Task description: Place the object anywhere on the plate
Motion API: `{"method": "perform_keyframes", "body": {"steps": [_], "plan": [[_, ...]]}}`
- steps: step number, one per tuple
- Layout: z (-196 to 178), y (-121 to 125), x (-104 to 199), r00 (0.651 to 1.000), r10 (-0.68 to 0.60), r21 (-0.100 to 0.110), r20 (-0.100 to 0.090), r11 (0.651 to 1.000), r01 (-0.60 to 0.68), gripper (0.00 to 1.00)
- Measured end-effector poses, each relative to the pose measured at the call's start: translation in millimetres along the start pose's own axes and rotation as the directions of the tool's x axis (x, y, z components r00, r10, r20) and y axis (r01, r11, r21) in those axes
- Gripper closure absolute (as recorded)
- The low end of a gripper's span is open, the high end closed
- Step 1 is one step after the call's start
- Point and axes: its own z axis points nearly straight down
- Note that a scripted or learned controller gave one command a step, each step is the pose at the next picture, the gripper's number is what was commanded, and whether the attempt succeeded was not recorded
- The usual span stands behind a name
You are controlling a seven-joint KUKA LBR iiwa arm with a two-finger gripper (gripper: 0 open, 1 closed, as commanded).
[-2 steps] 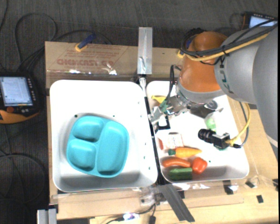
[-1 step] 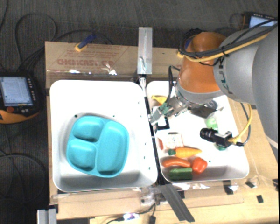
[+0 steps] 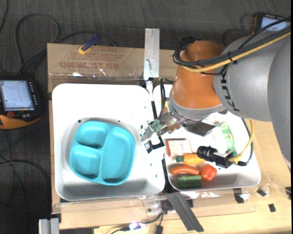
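Note:
A cyan plate [image 3: 103, 152] with three compartments lies in the left bin [image 3: 88, 96], and nothing rests on it. My gripper [image 3: 154, 130] hangs over the wall between the two bins, just right of the plate's right rim. The grey and orange arm covers much of the right bin [image 3: 251, 177]. Near that bin's front lie a white and orange carton [image 3: 177, 146], an orange piece [image 3: 190, 158], a red-orange sausage shape [image 3: 183, 169], a red pepper [image 3: 208, 172] and a green piece [image 3: 188, 181]. I cannot make out whether anything is in the gripper.
A pale green and white packet [image 3: 226, 135] lies at the right bin's right side, partly under the arm. A brown cardboard sheet [image 3: 97, 62] sits behind the left bin. A tablet-like pendant [image 3: 13, 97] lies on the floor at far left.

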Motion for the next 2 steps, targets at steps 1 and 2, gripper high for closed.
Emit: {"method": "perform_keyframes", "body": {"steps": [1, 2], "plan": [[0.0, 0.1, 0.3, 1.000, 0.000, 0.000, -0.001, 1.000, 0.000, 0.00], [-8.0, 0.1, 0.9, 1.000, 0.000, 0.002, -0.003, 1.000, 0.000, 1.00]]}}
